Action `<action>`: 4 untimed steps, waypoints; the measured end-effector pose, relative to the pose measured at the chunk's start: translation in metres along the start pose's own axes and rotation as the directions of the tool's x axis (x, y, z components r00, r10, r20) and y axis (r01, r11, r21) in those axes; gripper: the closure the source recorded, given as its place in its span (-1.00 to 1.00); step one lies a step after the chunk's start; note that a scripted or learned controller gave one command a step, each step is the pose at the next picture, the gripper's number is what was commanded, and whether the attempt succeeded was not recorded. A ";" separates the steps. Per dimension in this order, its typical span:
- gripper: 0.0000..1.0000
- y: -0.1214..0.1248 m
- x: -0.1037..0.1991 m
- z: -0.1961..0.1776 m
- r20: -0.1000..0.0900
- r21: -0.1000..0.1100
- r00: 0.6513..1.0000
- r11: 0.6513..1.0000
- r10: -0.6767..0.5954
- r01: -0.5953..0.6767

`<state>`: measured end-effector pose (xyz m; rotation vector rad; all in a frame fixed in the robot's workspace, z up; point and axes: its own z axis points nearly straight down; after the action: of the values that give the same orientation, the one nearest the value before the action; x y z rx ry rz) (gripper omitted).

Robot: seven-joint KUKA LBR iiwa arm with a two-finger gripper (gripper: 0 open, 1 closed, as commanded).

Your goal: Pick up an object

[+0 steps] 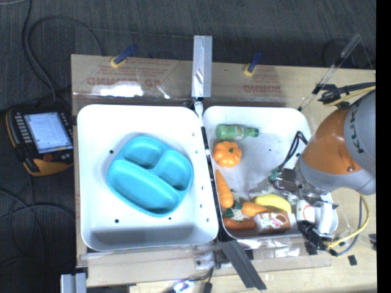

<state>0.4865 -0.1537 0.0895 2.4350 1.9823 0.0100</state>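
At the near edge of the right bin, close to its near right corner, lies a heap of toy food: a yellow banana on top, a bottle with a red label under it, and an orange carrot that runs along the left wall. The gripper comes down from the arm just above this heap. I cannot tell from this view what state the gripper is in, because the wrist covers it, and no object is visible in it.

The banana looks like the nearest thing to pick. It lies just toward the near edge from the gripper, almost below it, and its long axis runs left to right across the bin.

Further away, toward the far edge, 2 more things lie well apart from the gripper: a small orange pumpkin and a green bottle. The left bin carries a blue divided tray.
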 end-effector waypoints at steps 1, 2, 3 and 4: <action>-1.00 0.068 0.033 -0.081 0.013 0.002 0.733 0.733 0.680 -0.680; -1.00 0.070 0.094 -0.108 0.013 0.002 0.757 0.757 0.653 -0.653; -1.00 0.082 0.023 -0.100 0.014 0.002 0.744 0.744 0.668 -0.668; -1.00 0.068 0.071 0.001 0.005 -0.003 0.894 0.894 0.448 -0.448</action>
<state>0.5676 -0.0978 0.0892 2.8230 1.3680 0.0055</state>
